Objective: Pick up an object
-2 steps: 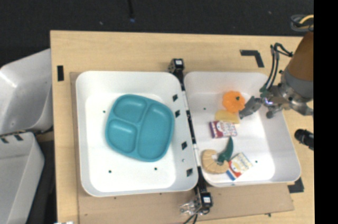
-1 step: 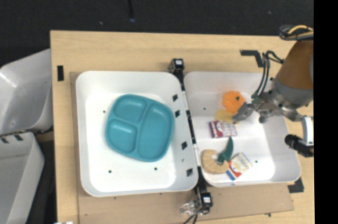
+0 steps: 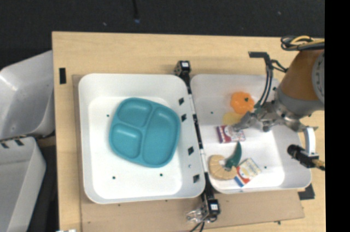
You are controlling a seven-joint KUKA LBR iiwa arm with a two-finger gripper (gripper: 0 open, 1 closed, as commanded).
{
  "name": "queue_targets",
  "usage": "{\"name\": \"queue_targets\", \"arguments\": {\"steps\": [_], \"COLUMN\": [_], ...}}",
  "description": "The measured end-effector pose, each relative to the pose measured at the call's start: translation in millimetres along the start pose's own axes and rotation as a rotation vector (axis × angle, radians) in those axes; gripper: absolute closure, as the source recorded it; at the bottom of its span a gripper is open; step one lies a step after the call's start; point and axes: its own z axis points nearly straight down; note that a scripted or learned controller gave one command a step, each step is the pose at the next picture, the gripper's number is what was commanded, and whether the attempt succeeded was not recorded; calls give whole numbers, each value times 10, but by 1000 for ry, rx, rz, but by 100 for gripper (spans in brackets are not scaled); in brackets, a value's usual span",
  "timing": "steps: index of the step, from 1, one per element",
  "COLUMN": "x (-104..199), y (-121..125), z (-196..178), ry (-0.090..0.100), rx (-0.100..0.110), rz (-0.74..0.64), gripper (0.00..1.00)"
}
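Observation:
The right bin (image 3: 272, 155) holds several small objects. An orange rounded toy (image 3: 241, 100) lies near its back, with a yellow piece (image 3: 232, 116) just below it. A purple and white packet (image 3: 223, 133) lies to the left of centre. A tan disc (image 3: 218, 167) with a teal item (image 3: 235, 155) across it sits at the front, beside a red, white and blue packet (image 3: 248, 170). My gripper (image 3: 241, 126) reaches in from the right. It hangs low between the yellow piece and the purple packet, and nothing shows held in it.
The left bin (image 3: 87, 170) holds a teal divided plate (image 3: 145, 131). The bins meet at a ridge with black clips (image 3: 192, 132). The arm's grey and orange wrist (image 3: 298, 88) covers the right bin's right side. A white machine (image 3: 22, 99) stands left of the bench.

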Motion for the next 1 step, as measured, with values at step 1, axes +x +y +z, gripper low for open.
{"name": "queue_targets", "arguments": {"steps": [1], "x": [-8], "y": [29], "z": [-152], "ry": [-2], "rx": [-10], "rz": [1], "gripper": [100]}}
